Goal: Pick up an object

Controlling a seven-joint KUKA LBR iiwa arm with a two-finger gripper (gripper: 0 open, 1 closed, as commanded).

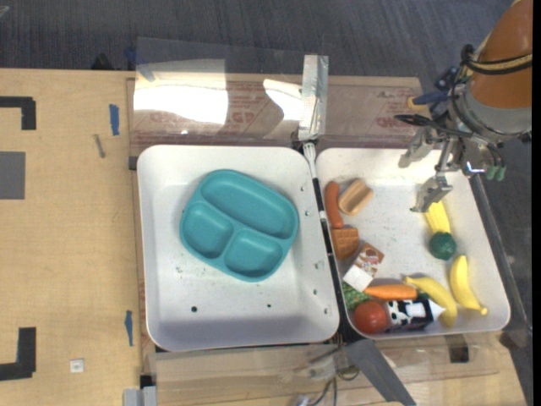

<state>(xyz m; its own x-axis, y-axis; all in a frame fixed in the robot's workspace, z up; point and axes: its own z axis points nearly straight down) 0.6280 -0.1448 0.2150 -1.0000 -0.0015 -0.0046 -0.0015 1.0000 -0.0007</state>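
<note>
Right white bin (pixel 397 184), claw (pixel 431 194) just above yellow corn (pixel 437 217)

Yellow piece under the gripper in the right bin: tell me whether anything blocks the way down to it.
Nothing visible does. The gripper hangs just above the yellow piece, with bare bin floor around it. The nearest thing, a green ball, lies just beyond the piece's near end.
</note>
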